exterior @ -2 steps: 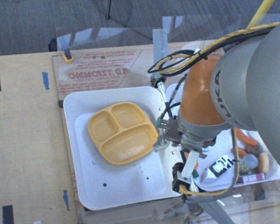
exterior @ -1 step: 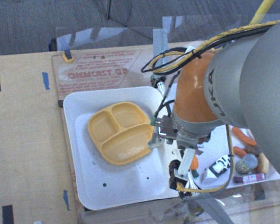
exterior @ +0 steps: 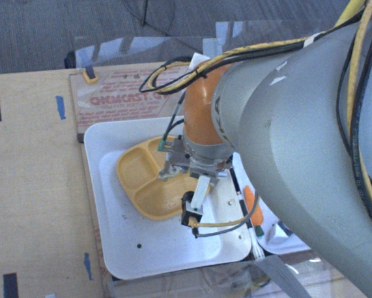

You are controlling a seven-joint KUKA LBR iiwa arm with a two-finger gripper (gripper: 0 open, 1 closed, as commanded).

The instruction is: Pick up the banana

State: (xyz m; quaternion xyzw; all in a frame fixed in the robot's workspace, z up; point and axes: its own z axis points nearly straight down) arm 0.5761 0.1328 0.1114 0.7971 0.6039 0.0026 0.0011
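Over the yellow divided plate, which lies in the white bin at the middle of the view, the gripper hangs low at the plate's right edge, close to it or perhaps touching it. The main risk, as I judge it, is that a grasp made here takes the wrong thing. The plate is the same yellow as a banana, and if the gripper closes where it is, it could pinch the plate's rim or its dividing ridge, lifting or dragging the plate. A further descent could press the plate hard into the bin floor. I cannot tell where the banana lies. The arm's grey bulk and orange band cover the right side of this bin and the bin beyond, so the fruit may sit beneath them. A small orange object peeks out by the bin's right rim and could be knocked as the arm moves. The wrist hides the gripper's end, so I cannot tell whether it is open or closed, or whether it holds anything.
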